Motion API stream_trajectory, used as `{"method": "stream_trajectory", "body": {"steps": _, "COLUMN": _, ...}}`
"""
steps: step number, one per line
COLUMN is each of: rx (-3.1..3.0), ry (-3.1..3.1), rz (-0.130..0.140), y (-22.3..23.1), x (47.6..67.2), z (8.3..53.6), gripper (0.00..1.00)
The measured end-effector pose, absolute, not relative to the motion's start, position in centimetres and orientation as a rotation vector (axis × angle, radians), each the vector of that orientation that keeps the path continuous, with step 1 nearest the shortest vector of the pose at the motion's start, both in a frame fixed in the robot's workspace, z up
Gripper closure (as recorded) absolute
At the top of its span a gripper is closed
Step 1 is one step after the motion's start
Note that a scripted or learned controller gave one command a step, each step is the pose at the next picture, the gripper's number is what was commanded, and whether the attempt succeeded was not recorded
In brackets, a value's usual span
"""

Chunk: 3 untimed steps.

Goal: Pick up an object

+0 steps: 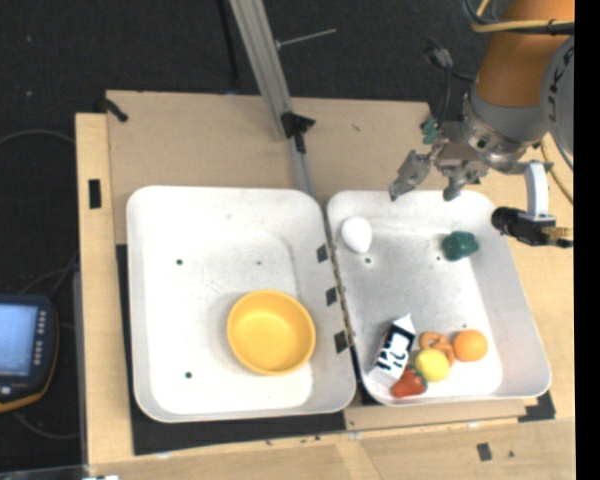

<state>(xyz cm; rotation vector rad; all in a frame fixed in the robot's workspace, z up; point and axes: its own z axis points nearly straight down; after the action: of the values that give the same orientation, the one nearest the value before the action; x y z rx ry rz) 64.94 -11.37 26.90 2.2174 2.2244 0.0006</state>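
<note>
My gripper [427, 184] hangs open over the far edge of the right bin [500, 298], with nothing between its fingers. A white egg-shaped object [356, 234] lies in that bin's far left corner, to the left of and nearer than the gripper. A dark green lump [460, 245] rests near the far right side, just below the gripper. At the bin's near edge sit a black-and-white carton [393, 348], an orange [470, 345], a yellow fruit [433, 365], a peach-coloured fruit [434, 342] and a red piece [410, 384].
The left bin [180, 258] holds a yellow bowl [270, 331] near its front right. A metal post [265, 58] rises behind the bins. A handheld screen [15, 348] lies off the bench at the left.
</note>
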Motion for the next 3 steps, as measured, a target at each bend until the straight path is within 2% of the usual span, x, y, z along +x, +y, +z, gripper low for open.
{"method": "stream_trajectory", "body": {"steps": 1, "rx": 2.217, "ry": 2.225, "rz": 0.000, "y": -11.4, "x": 64.9, "z": 26.9, "gripper": 0.00}}
{"method": "stream_trajectory", "body": {"steps": 3, "rx": 2.224, "ry": 2.221, "rz": -0.009, "y": -12.4, "x": 65.0, "z": 14.6, "gripper": 0.00}}
